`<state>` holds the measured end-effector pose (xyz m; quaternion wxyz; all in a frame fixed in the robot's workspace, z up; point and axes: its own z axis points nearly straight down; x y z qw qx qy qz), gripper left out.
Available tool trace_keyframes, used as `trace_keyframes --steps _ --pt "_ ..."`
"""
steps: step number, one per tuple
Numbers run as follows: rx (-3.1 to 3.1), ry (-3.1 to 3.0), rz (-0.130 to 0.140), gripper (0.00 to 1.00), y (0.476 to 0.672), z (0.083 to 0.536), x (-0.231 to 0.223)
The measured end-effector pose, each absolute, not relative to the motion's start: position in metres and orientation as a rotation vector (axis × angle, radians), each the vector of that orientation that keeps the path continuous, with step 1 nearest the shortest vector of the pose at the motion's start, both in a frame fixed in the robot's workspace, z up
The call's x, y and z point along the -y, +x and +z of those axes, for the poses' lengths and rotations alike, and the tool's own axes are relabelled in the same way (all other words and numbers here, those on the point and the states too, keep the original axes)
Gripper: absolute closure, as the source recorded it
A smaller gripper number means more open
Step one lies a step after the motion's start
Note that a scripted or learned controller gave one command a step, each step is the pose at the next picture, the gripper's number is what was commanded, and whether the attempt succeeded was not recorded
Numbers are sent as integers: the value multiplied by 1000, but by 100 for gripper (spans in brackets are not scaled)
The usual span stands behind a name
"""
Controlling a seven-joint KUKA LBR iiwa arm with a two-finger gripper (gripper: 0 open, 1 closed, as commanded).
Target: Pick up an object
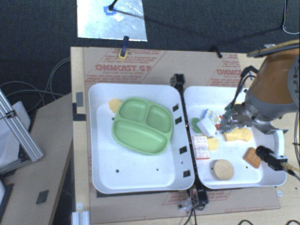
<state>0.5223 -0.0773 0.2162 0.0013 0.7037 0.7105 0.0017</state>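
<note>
The grey arm (274,90) with its orange band rose closest to the lens at the right edge of the frame, and from it the gripper (228,122) reached down into the right bin (267,179). It sat low among the clutter in the upper middle of that bin, between a white and blue packet (206,124) on its left and a yellow spongy piece (239,135) just below and to its right. Whether it was spread or closed could not be told from this angle, and nothing was visibly caught in it. The task therefore looked unfinished: the approach seemed made, but a grasp and a lift were still left. Every object appeared to rest on the bin floor, including a red and white card (200,146), a round tan disc (223,169) and an orange-brown block (252,157) toward the lower right. The yellow spongy piece seemed the likeliest target, being nearest. In the left bin (101,172), a green divided plate (142,125) lay well apart from the gripper, on the same table (140,62).
</note>
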Motion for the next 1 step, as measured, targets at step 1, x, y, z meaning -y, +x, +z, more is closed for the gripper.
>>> trace_keyframes --steps 1 --pt "-2230 2208 7 100 554 230 33"
